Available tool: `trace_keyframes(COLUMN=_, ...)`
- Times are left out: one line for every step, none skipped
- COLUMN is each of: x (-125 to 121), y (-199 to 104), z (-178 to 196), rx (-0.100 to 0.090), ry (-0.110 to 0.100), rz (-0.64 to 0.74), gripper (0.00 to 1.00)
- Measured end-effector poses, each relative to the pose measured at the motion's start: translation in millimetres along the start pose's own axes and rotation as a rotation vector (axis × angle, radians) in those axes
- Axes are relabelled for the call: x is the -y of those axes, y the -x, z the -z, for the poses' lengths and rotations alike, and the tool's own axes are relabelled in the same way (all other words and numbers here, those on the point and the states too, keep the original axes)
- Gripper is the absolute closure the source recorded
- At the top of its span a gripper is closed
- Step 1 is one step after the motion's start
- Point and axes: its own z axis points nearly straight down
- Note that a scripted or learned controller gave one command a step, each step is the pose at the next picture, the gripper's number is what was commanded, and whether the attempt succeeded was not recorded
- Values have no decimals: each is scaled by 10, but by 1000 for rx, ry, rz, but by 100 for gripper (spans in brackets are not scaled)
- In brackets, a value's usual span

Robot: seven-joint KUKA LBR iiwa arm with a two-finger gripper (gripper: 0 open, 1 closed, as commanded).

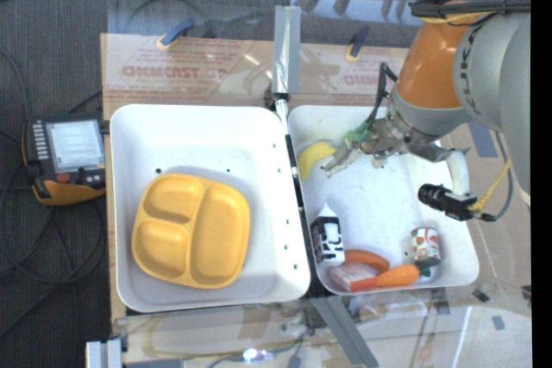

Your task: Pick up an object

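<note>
Yellow is the nearest target: a rounded yellow object (316,156), possibly a toy fruit, lies against the wall of the right bin (466,267), just to the left of the claw (349,152) and close to its tips. The claw hangs low over that bin's far end, its thin fingers spread fairly wide, with nothing between them.

Well below the claw, toward the bin's near wall, sit a small white-and-black bottle (327,238), a red block (352,276) with an orange carrot (397,275) beside it, and a small can (425,245). Far off to the claw's left, in the other bin (129,134), rests a yellow divided plate (191,228).

Judging from this, the step in hand is closing in on the yellow object. To do it well, the claw should shift left until the fingers straddle it — centred, not grazing one side — then drop before closing (the bin wall is close, so a finger could catch there). A round shape may squirt out, so close slowly and lift straight up.
</note>
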Motion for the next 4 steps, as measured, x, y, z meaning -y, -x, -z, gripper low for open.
trace_keyframes(x=556, y=-95, z=-105, rx=0, ry=-2, rz=-143, gripper=0)
trace_keyframes(x=685, y=34, z=304, rx=-1, ry=1, rz=-136, gripper=0)
trace_keyframes(x=735, y=-561, z=-108, rx=-3, ry=-1, rz=-26, gripper=0)
trace_keyframes(x=808, y=-171, z=-107, rx=-2, ry=-1, rz=-75, gripper=0)
